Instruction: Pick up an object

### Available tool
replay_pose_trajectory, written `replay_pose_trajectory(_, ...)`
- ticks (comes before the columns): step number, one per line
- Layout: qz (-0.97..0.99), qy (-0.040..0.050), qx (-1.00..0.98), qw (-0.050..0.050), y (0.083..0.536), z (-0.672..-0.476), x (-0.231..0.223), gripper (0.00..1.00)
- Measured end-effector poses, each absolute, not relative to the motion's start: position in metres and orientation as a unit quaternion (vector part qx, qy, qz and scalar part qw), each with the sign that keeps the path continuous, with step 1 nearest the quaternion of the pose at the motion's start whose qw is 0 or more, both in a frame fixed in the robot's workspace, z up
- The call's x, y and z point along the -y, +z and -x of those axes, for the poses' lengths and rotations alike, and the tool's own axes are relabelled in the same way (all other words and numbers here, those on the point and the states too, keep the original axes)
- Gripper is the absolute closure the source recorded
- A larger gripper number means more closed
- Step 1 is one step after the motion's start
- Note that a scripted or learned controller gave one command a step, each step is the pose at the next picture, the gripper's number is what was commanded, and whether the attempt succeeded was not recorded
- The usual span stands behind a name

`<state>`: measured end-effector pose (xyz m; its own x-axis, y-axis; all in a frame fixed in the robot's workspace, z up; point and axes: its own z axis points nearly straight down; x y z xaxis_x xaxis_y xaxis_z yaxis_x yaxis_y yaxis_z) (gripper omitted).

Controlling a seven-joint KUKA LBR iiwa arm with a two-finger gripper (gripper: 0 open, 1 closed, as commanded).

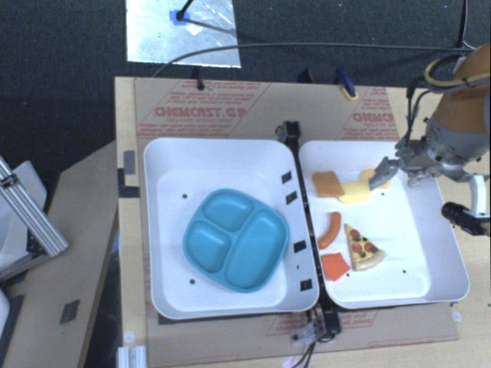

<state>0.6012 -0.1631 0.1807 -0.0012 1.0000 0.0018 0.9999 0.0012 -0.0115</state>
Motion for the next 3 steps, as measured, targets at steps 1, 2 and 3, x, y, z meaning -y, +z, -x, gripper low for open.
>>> replay_pose_trajectory(1,0.706,-0.0004,0.709,-0.001,0.189,-0.604,0.163,0.0)
replay_pose_trajectory(2,0.706,0.0005,0.708,0.001,0.132,-0.598,0.155,0.0)
replay_pose_trajectory(3,0.706,0.0003,0.708,0.0,0.082,-0.599,0.154,0.0)
